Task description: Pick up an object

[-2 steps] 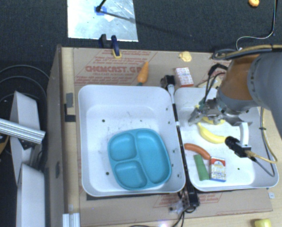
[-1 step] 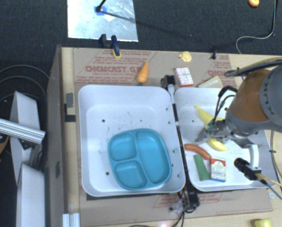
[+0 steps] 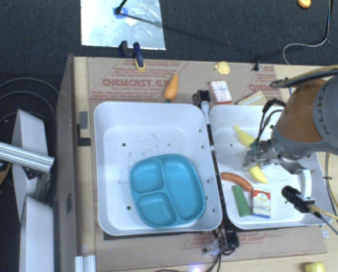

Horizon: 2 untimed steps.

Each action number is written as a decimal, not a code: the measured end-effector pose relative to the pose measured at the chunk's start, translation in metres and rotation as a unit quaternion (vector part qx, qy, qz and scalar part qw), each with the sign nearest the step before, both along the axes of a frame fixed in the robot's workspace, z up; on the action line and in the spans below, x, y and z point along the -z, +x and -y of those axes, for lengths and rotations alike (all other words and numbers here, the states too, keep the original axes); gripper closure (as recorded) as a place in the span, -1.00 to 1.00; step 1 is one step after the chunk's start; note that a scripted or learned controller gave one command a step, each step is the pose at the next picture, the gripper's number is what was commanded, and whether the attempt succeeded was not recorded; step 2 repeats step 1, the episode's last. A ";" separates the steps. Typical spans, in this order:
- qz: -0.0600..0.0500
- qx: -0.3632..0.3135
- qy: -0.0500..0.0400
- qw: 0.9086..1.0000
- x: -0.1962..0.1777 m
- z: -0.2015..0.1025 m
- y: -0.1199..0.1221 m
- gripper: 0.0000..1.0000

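Down at the lower right, a small carton [image 3: 261,202] and green stick [image 3: 241,200] are seen in the right bin [image 3: 228,115]. Gripper [image 3: 253,159] is parked beside a yellow piece [image 3: 258,174]; finger state can't be told.

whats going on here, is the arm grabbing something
The grey and orange arm has reached into the right bin, with its gripper low over a yellow piece beside it. Whether it has hold of anything is not clear from this angle. A sausage, a green stick and a small carton lie nearby. The left bin holds a blue divided tray.
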<state>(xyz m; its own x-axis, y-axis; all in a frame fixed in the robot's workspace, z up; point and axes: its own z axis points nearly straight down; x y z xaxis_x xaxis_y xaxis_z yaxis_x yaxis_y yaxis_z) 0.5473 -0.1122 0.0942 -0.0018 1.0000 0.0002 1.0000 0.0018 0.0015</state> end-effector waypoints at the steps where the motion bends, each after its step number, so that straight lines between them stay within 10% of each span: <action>1: -0.001 -0.002 0.000 1.000 -0.096 -0.074 -0.018 1.00; 2: -0.001 -0.002 0.000 1.000 -0.096 -0.074 -0.018 1.00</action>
